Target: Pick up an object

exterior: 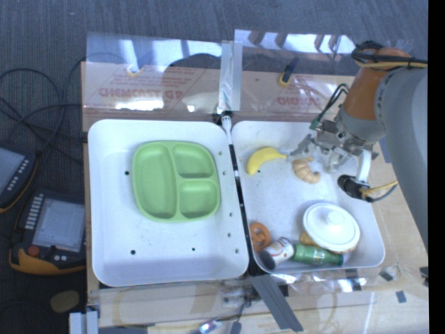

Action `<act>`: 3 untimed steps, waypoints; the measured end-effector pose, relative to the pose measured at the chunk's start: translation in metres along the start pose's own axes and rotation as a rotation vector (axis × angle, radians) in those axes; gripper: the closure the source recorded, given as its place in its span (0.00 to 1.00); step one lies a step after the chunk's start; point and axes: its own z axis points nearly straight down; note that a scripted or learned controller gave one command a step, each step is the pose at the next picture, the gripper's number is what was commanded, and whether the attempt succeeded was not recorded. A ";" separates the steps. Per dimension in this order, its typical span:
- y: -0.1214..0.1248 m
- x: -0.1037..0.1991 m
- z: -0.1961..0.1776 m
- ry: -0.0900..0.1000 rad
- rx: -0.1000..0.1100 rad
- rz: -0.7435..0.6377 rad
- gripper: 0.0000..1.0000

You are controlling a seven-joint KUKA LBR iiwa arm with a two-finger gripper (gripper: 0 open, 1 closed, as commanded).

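My gripper (316, 155) hangs over the back of the right bin (278, 193), its fingers spread apart. A tan croissant (306, 170) lies just below and between the fingertips, resting on the bin floor. A yellow banana (263, 159) lies to its left. Nearer the front sit a white lidded bowl (331, 226), a green bottle (314, 256), a small can (277, 251) and an orange pretzel-like piece (259, 234).
The left bin (111, 242) holds a green divided plate (176, 180). A clear plastic wall (229, 75) stands behind both bins. Cables and a control pendant (49, 228) lie on the floor to the left.
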 end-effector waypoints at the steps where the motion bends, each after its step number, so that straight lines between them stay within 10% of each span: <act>1: -0.004 -0.002 0.005 -0.001 -0.007 -0.117 0.00; 2: -0.003 -0.002 -0.004 -0.003 -0.011 -0.118 1.00; 3: 0.014 0.044 -0.088 -0.003 0.000 -0.038 1.00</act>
